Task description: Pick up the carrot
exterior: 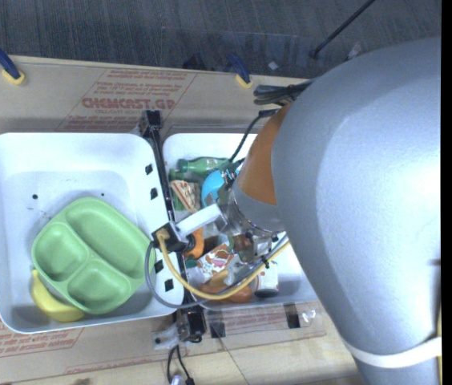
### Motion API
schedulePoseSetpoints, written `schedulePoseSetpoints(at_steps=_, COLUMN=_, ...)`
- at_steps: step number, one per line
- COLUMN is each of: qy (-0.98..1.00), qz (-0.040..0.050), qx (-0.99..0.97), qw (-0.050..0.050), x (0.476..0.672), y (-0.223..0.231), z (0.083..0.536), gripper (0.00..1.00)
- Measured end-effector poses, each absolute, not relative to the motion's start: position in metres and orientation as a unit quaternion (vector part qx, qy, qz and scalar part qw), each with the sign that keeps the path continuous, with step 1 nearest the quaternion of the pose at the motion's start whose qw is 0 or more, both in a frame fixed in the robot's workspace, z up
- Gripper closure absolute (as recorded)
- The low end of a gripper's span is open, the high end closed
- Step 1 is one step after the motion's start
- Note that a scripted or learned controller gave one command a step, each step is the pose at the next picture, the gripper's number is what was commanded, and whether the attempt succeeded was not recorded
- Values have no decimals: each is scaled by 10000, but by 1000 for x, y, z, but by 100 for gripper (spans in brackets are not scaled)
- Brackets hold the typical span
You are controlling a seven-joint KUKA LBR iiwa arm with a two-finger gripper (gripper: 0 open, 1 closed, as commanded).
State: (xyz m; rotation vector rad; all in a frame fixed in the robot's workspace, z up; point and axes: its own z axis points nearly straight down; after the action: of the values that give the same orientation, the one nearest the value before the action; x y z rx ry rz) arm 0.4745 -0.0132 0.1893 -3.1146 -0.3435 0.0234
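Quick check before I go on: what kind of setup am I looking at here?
Probably a lab bin-picking bench, not a home: two white bins sit side by side on a cardboard-lined bench, held by clamps, with a grey arm reaching over toy-like clutter.

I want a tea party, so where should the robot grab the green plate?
Probably the thin raised rim at the far edge of the green plate, coming straight down. The plate is too wide and flat to pinch across, bare floor of the left bin lies beside that edge, and its near corner sits on a yellow thing.
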Motion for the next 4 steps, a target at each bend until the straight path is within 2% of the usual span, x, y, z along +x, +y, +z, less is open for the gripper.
schedulePoseSetpoints(at_steps=4, qy=-1094, qz=70, qx=-9940, qw=42, x=475, y=-13, z=190, gripper=0)
